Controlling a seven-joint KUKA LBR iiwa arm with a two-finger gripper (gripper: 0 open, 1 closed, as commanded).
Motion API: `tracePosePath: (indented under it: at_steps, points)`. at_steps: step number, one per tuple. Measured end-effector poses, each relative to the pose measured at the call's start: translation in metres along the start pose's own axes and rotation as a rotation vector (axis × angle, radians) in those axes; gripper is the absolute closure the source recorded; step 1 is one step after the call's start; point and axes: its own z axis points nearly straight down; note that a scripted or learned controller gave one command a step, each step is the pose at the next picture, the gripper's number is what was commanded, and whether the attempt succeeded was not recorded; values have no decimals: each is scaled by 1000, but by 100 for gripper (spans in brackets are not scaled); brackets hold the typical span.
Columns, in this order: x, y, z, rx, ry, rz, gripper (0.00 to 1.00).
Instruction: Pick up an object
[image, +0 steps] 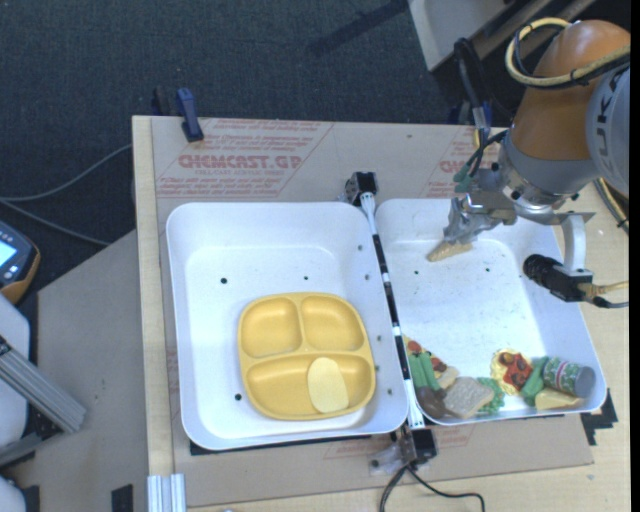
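My gripper hangs over the far part of the right bin, its fingers pointing down. A small tan food piece sticks out from between the fingertips, tilted down to the left, and the gripper is shut on it. At the near edge of that bin lies a heap of toy food: green pieces, a grey-brown bread slice, a red and yellow piece, a green can and a yellow wedge.
The left bin holds a yellow divided plate with a pale yellow oval in its front compartment. A blue clamp sits at the bench's far left edge.
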Motion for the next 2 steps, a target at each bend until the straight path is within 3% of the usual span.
tracePosePath:
  at_steps: [1, 2]
  points:
    - [3, 0, 1, 2, 1, -5, 0]
    - [-43, 27, 46, 3, 0, -1, 0]
